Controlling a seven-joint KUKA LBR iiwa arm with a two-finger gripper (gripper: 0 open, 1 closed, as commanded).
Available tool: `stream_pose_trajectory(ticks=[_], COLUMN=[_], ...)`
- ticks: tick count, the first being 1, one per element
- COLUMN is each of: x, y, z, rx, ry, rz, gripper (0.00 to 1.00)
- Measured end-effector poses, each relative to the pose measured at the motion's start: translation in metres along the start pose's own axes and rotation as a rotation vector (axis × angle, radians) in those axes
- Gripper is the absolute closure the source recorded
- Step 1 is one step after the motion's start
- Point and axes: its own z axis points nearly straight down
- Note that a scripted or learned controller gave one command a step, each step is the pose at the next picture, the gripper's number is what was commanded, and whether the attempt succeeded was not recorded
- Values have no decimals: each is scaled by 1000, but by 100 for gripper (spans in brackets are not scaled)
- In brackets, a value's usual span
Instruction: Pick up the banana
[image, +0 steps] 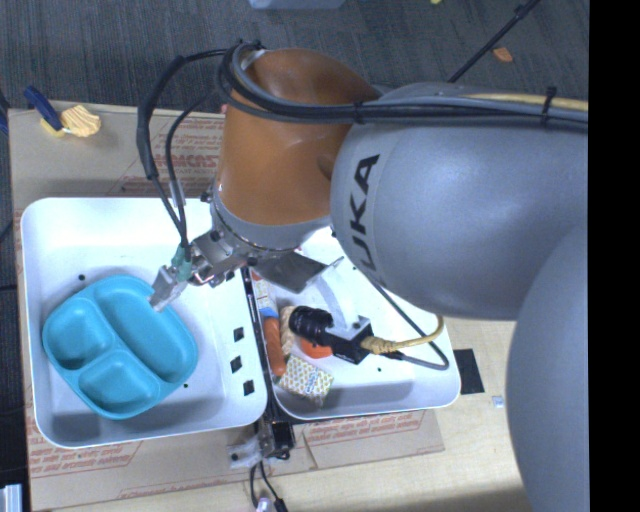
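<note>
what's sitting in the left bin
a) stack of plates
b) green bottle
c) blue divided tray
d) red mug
c: a blue tray with three compartments lies in the left bin, with the end effector just above its upper right edge.

The arm (460, 200) was a bulky, smooth grey casing bearing the black letters "UKA". Above the wrist sat a glossy orange band (280, 140). Black cables (165, 130) looped from its top down to a metal wrist flange (240, 255). A black connector (320, 330) carried a yellowish cable (415, 340).
</note>
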Motion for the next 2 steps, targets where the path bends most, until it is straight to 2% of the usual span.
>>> stream_pose_trajectory(ticks=[1, 2], x=[0, -72], y=[0, -26], z=[-10, -116], rx=[2, -5], ry=[-1, -3], rz=[-9, -118], gripper=[100, 100])
